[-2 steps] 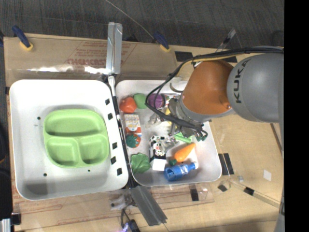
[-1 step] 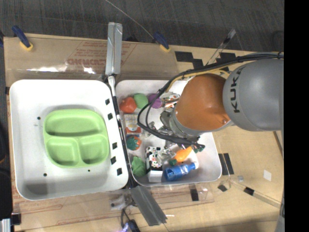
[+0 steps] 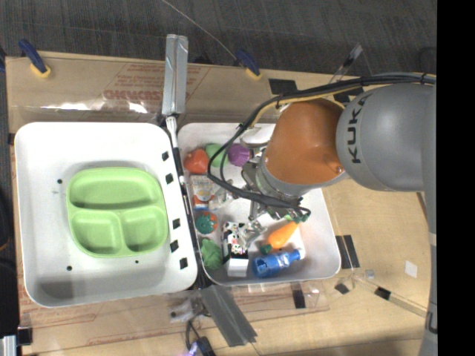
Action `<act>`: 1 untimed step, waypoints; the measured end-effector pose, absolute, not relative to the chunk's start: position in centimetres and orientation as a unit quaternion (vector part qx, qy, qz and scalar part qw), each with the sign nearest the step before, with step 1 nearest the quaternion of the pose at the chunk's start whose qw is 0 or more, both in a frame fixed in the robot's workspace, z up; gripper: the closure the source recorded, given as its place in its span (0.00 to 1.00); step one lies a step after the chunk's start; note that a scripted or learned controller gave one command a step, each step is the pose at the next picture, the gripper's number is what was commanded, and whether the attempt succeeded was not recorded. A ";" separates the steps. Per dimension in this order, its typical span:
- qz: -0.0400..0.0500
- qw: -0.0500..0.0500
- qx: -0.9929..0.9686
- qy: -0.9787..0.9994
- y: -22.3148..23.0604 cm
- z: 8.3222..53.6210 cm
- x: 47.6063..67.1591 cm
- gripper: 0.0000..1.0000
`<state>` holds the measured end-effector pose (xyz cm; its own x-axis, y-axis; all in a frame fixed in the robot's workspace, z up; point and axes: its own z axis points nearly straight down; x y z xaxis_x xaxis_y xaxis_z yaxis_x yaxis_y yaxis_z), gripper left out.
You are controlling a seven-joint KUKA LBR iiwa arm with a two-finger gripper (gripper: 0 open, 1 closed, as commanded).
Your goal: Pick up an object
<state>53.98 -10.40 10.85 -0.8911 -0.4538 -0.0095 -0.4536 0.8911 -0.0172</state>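
Arm reaches in from the right, wrist with the orange band low over the right shallow white bin (image 3: pixel 326 254). The gripper (image 3: pixel 256 225) sits somewhere beneath the wrist, among dark cables, above the middle of the clutter. Open or closed, I cannot tell; the wrist covers it.

Candidate objects lie in that bin: an orange carrot-shaped plastic toy (image 3: pixel 282 235) just beside the gripper area, a blue cylindrical plastic piece (image 3: pixel 277 262) near the bin's front wall, a small black-and-white patterned block (image 3: pixel 235 237), a green soft lump (image 3: pixel 211 253), a red-orange rounded toy (image 3: pixel 196 160) and a purple ball-like toy (image 3: pixel 239 153) toward the back.

Judgement: the carrot toy looks the likeliest target. A good grasp would close across its narrow width, not along its length, and descend straight so the neighbours are not shoved.

The left shallow white bin (image 3: pixel 30 199) holds a green three-compartment plastic tray (image 3: pixel 115 210).

Hard to read: whatever lies under the wrist in the bin's back right; small items along the divider are blurred. Nothing visibly held.
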 end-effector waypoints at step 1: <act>-0.014 0.025 -0.355 0.934 -9.7 11.1 51.1 0.00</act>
<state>51.07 -9.70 11.13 -0.7464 -0.6644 -0.0369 -0.6631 0.7473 -0.0429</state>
